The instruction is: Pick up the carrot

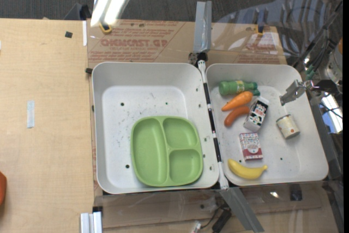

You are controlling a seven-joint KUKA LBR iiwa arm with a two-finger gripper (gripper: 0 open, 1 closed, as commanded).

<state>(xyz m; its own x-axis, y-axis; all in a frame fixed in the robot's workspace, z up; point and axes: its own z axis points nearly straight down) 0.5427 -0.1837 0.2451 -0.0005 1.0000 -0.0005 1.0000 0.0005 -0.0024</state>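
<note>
The carrot lies near the right bin's back left corner beside a green bottle, while the gripper, state unclear, hovers at its right edge.

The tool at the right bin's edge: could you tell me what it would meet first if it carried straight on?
The tool points left and slightly down, so likely the small milk carton, then the carrot. Its height is unclear; it may pass above.

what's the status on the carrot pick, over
Gripper at right bin's far right edge, holding nothing. Carrot lying untouched in the right bin. Green bottle and milk carton crowd it.
</note>
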